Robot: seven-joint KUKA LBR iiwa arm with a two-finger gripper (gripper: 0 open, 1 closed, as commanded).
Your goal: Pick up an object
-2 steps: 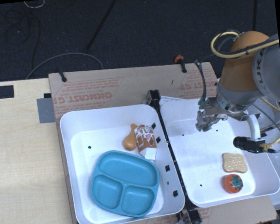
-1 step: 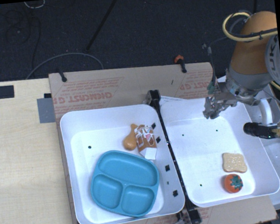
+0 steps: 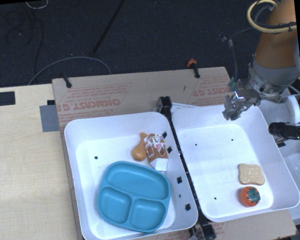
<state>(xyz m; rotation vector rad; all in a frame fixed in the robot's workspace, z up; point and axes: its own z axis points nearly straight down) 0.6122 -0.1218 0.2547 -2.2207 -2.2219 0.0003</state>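
Item one: the grey arm with its orange band (image 3: 277, 32) sits in the upper right of my frame. Its two-finger metal gripper (image 3: 234, 107) hangs over the upper right corner of the right-hand shallow white bin (image 3: 286, 182). I cannot tell from here how the claw is set; I see nothing between its tips.

Item two, right bin contents: a tan slice of toy bread (image 3: 251, 174) in the lower right part, and just below it a round orange-red toy fruit with a green top (image 3: 249, 196). The two lie close together, well apart from the gripper.

Item three, the left-hand shallow white bin (image 3: 81, 151): a blue plastic plate with three compartments (image 3: 133, 196) fills its lower part, tilted. Above the plate, near the divider, lies a small orange-brown and white toy figure (image 3: 150, 147), resting beside a white scrap.
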